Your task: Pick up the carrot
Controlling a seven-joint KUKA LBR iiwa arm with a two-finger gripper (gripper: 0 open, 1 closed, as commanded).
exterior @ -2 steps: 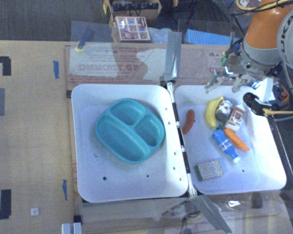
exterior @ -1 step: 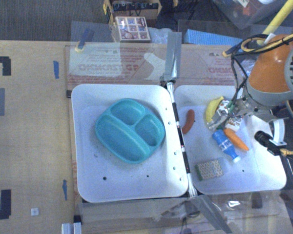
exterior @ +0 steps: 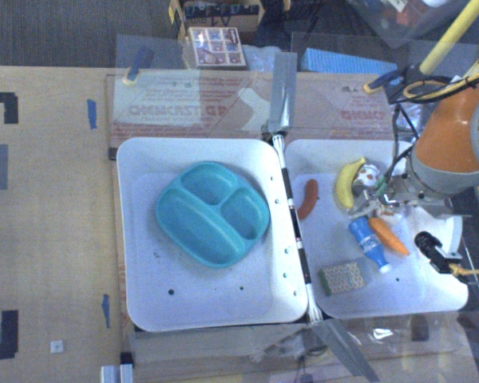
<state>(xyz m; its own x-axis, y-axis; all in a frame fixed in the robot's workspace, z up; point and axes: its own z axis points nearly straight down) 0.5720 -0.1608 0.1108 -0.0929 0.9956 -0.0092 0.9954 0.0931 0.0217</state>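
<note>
The orange carrot [exterior: 390,237] lies at a slant in the right bin [exterior: 399,298], beside a blue bottle [exterior: 368,243] on its left. My gripper [exterior: 377,204] hangs just above and to the left of the carrot's upper end, between the carrot and a yellow banana [exterior: 349,183]. Nothing shows held in it. The arm's grey and orange wrist comes in from the right above it.
A brown sausage [exterior: 307,199] lies by the right bin's left wall, and a speckled square sponge [exterior: 342,277] sits near its front. The left bin [exterior: 144,294] holds a teal divided plate [exterior: 213,213]. Boxes and clutter stand behind the bins.
</note>
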